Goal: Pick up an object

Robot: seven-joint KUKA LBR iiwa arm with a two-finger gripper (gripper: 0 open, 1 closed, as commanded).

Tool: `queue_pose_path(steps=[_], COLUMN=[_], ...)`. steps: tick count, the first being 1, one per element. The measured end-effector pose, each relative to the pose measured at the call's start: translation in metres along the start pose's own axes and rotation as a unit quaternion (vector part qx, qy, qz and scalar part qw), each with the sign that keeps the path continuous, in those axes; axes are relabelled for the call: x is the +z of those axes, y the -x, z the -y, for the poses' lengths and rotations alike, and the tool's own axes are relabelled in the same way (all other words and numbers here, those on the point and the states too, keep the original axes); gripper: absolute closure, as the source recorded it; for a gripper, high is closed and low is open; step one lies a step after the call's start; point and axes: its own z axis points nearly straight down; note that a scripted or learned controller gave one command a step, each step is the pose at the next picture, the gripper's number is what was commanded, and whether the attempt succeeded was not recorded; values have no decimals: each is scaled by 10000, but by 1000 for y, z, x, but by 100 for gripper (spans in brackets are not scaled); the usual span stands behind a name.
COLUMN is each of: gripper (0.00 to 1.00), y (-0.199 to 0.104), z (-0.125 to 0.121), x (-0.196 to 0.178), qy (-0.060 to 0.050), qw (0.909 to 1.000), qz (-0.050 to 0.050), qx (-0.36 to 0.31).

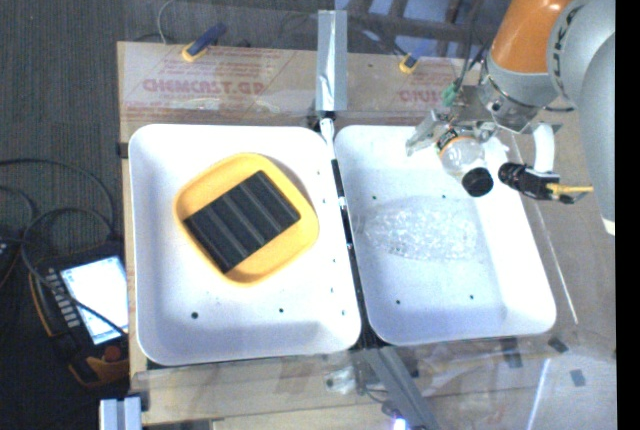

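Note:
A yellow, rounded-square object [248, 216] with a black ribbed panel on top lies in the left bin [160, 318], tilted a little. The grey arm with its orange band [535, 18] comes in from the upper right. My gripper [452, 140] hangs over the far right part of the right bin [520, 308], well away from the yellow object. Nothing shows beneath it on the bin floor.
A scuffed, glittery patch [425, 230] marks the middle of the right bin's floor. A metal divider post [327, 68] stands between the bins at the back. Clamps [203, 41] hold the wooden board behind. A tablet-like device [88, 298] lies off the bench at the left.

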Motion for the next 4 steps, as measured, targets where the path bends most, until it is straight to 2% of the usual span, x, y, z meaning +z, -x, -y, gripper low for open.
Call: queue_pose_path(steps=[1, 2, 3, 4], gripper=[0, 0, 0, 0], y=[63, 77, 77, 76], z=[-12, -13, -12, -12], x=[43, 16, -67, -37], qy=[3, 12, 11, 1], qw=[9986, 9990, 9995, 9985], qz=[25, 12, 15, 22], qx=[-528, -436, 309, 554])
